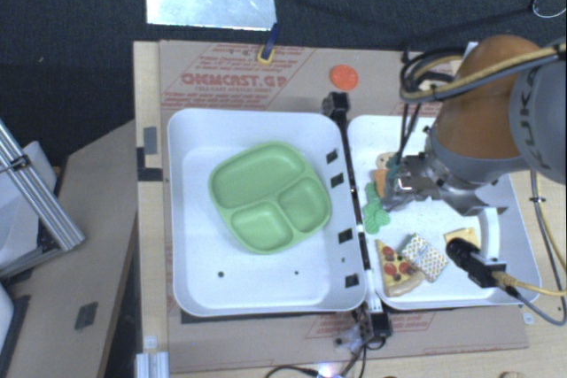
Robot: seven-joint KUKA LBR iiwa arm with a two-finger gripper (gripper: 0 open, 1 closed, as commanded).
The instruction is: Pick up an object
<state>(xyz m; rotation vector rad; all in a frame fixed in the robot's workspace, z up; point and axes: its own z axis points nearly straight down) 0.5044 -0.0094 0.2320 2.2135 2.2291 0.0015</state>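
"CHEMCAST GP" on brown board [232, 77]

Your left bin [190, 279] offers open floor around the green tray [268, 196]; the right bin [523, 266] is crowded by pizza toy [396, 266], green toy [376, 215] and arm [483, 124].

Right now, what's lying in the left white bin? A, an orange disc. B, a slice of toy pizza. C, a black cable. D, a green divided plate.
D: the green divided plate lies in the middle of the left bin, while the pizza slice sits in the right bin.
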